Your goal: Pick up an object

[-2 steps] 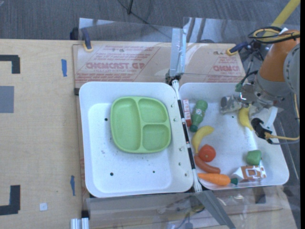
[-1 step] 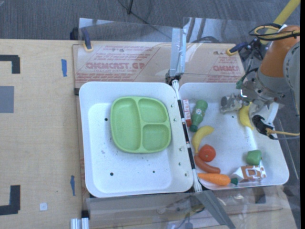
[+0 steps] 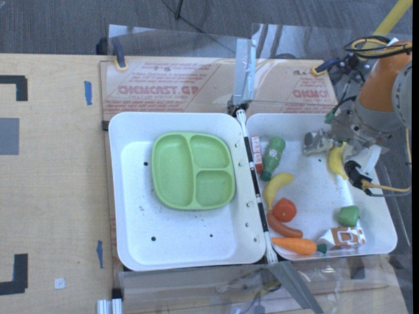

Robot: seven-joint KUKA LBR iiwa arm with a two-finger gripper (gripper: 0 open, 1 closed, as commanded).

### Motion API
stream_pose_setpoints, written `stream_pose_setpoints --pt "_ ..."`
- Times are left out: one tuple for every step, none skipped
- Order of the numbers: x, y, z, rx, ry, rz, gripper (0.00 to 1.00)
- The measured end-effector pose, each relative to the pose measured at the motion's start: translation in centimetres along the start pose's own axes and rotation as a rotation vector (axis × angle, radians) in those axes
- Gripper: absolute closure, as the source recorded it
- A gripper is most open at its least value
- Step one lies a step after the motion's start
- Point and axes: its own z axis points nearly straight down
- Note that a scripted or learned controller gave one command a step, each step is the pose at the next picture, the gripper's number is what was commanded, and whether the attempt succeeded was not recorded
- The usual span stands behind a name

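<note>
**Camera view: arm parked over the right bin, banana right under it**

Camera view from above has the grey arm with the orange band (image 3: 386, 90) reaching in over the top right corner of the right-hand shallow white plastic bin (image 3: 308, 195). The end effector (image 3: 321, 142) sits low near the bin's back wall, and a curved yellow toy banana (image 3: 337, 162) lies just beside it, partly tucked under the wrist. Honestly can't tell how far apart the end effector is set, or whether it's touching anything; the metal bits blur together at this angle. Nothing is visibly clamped in it.

What could go wrong, my guess: that banana is jammed close to the bin wall and a looping black-and-yellow cable (image 3: 366, 182), so a grab there could clip the rim or just nudge the banana away instead of closing on it. It's curved and smooth too, so it could squirt out.

Other candidates are all in the same bin: a green toy bottle (image 3: 273, 154), a second yellow banana (image 3: 277, 187), a red tomato (image 3: 284, 209), a brown sausage (image 3: 283, 227), an orange carrot (image 3: 296, 245), a green pepper-like lump (image 3: 349, 215) and a small printed carton (image 3: 347, 237). The low ones are bunched together, so a grab there might catch two.

The left white bin (image 3: 131, 195) holds a light green divided plate (image 3: 193, 171), sitting on the wooden counter (image 3: 52, 175).
</note>
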Motion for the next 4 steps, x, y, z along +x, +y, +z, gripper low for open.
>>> stream_pose_setpoints --pt "0.0 -0.6 -0.1 -0.017 -0.005 0.003 0.0" --pt "-0.6 -2.4 -0.3 -0.028 -0.001 0.067 0.0" --pt "-0.6 -2.4 -0.3 -0.028 -0.001 0.067 0.0" --pt "-0.7 -2.4 -1.3 -0.028 -0.006 0.066 1.0"
